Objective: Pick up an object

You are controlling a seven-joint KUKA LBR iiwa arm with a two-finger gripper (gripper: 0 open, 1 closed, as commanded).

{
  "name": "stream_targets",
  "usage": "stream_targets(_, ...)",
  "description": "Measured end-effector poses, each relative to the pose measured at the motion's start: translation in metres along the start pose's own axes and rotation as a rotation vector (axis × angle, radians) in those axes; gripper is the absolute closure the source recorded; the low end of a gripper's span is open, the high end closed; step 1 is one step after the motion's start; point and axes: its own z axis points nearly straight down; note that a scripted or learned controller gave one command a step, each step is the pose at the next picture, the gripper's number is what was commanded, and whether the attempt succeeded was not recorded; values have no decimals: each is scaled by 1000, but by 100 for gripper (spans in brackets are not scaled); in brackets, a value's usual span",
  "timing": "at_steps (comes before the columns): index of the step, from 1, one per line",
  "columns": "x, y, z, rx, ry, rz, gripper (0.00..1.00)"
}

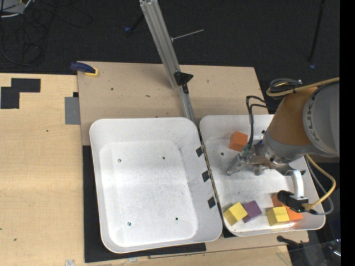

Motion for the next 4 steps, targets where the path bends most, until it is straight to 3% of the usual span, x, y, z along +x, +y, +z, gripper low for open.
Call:
stream_targets(1, -1, 0, -11, 0, 2, 7, 100)
stream_targets(3, 4, 2, -109, -4, -1, -3, 100)
stream_targets(4, 65, -12, -114, 2, 2, -7, 100)
